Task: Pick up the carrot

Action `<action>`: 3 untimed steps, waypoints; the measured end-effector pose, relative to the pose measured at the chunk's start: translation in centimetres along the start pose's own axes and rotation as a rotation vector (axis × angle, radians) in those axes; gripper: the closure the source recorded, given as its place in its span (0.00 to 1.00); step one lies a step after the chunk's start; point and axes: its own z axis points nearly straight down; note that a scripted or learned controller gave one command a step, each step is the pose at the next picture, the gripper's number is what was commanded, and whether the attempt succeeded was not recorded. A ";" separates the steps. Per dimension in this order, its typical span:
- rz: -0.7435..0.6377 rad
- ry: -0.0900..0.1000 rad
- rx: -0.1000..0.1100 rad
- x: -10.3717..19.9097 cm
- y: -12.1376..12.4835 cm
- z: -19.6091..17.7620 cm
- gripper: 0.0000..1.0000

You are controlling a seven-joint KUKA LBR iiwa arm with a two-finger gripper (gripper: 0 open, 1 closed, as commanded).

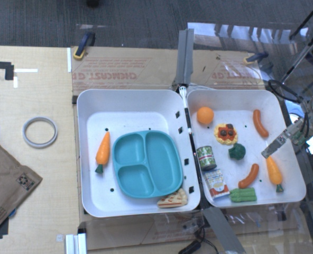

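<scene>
Two carrots are in view. One orange carrot [102, 150] with a green stem lies along the left side of the left bin [88, 142], beside the teal divided plate [147, 163]. A second carrot [274, 172] lies near the right wall of the right bin [291, 194], stem end toward the front. My gripper [274, 147] reaches in from the right and hangs just above and behind this second carrot, apart from it. Nothing shows in its grasp.
The right bin also holds an orange [204, 115], a toy pizza [226, 134], two sausages [260, 123] [248, 175], broccoli [237, 152], a can [205, 157], a small carton [216, 182] and a green pod [243, 195]. A waffle piece [172, 199] lies by the plate.
</scene>
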 end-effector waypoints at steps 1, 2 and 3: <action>-0.124 -0.002 -0.002 0.0 -0.3 8.9 0.00; -0.122 -0.005 -0.005 0.0 -0.2 7.9 1.00; -0.122 -0.004 -0.005 0.0 -0.2 7.9 0.00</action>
